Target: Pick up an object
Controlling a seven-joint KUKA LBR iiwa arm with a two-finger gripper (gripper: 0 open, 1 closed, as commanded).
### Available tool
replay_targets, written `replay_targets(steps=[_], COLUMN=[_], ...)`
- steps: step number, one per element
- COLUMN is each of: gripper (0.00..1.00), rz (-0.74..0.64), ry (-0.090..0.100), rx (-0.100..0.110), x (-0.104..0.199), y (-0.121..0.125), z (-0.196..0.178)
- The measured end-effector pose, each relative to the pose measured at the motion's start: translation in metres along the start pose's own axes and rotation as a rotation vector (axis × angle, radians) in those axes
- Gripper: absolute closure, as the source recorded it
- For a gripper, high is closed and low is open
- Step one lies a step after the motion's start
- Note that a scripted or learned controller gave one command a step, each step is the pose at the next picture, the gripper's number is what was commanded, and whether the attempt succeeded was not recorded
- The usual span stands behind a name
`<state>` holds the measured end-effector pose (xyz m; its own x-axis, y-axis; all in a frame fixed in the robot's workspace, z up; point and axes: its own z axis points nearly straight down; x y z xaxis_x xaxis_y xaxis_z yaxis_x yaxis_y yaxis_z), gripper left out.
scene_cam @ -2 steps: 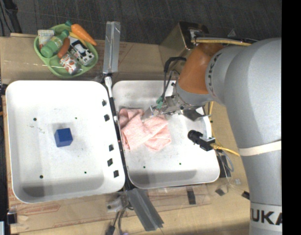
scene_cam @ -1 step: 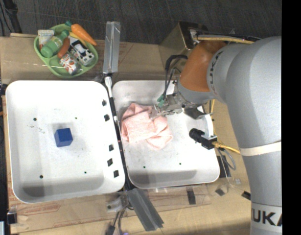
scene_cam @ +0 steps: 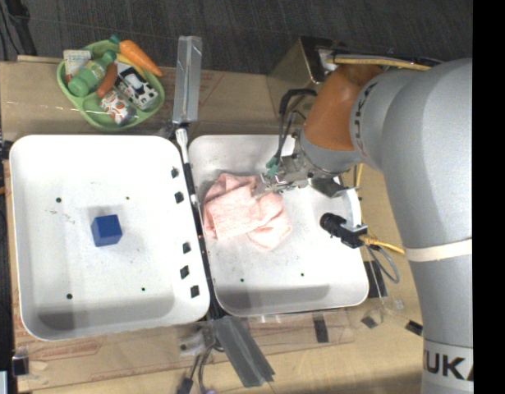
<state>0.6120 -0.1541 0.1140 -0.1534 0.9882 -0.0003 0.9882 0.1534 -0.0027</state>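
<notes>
While the hand sits low at the pink cloth's 2 o'clock edge, finger spread indiscernible | step: grasp approach in right bin | next: pinch, lift.

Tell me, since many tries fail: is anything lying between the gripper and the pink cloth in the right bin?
Nothing visible does. The gripper is already at the upper right edge of the pink cloth in the right bin, with no other thing between them. The blue cube sits apart in the left bin.
</notes>
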Motion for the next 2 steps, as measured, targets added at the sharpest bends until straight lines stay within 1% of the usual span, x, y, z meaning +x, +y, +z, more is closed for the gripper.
replay_targets(steps=[1, 2], gripper=[1.0, 1.0], rz=[-0.102, -0.456], ry=[0.001, -0.002], rx=[-0.001, -0.003], x=[0.072, 0.072], y=[0.019, 0.03], z=[-0.078, -0.083])
